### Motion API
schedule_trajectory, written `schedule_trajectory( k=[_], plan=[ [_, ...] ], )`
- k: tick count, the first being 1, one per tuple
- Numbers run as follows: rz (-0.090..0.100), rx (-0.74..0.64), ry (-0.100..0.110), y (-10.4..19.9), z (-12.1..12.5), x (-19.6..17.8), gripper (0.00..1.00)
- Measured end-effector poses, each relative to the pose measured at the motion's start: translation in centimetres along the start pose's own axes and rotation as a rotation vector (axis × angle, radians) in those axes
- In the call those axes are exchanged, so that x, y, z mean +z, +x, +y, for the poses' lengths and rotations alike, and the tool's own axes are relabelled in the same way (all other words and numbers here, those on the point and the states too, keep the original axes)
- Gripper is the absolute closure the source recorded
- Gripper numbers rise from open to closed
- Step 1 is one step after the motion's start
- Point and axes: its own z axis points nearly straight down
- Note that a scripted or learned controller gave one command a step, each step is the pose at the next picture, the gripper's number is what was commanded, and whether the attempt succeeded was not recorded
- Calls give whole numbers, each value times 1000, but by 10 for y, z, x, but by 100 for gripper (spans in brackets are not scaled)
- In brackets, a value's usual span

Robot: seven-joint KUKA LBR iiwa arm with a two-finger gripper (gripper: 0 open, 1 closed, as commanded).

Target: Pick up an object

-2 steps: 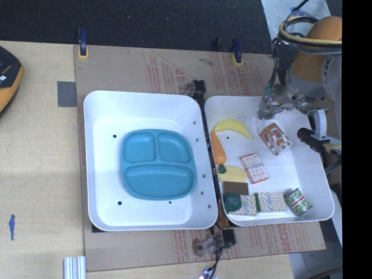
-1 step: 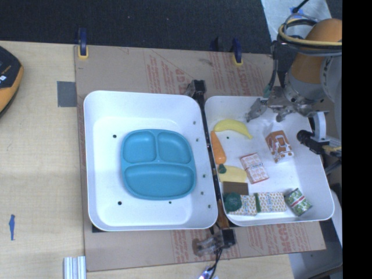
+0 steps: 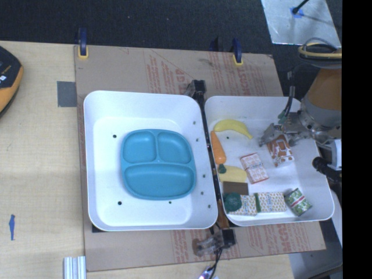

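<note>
My gripper hangs low over the upper right part of the right bin, below the arm's orange band. An orange-and-white packet lies right under and just in front of it, touching or nearly touching it. To the left lie a yellow banana and an orange carrot. A pink-and-white card packet rests in the bin's middle. Whether anything is gripped is hidden from this angle.
The right bin's front holds a yellow wedge, a brown block, a green round thing, two patterned packets and a green packet. The left bin holds a blue divided plate.
</note>
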Motion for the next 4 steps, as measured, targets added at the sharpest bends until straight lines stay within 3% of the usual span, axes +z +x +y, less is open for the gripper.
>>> schedule_trajectory(
  k=[1,2,3,4],
  plan=[
    [0,-7,-10,31,60,16,0],
    [-1,2,-5,-15,10,-13,0],
    [1,-4,-3,1,4,17,0],
    [-1,-5,-6,-1,5,4,100]
  ],
)
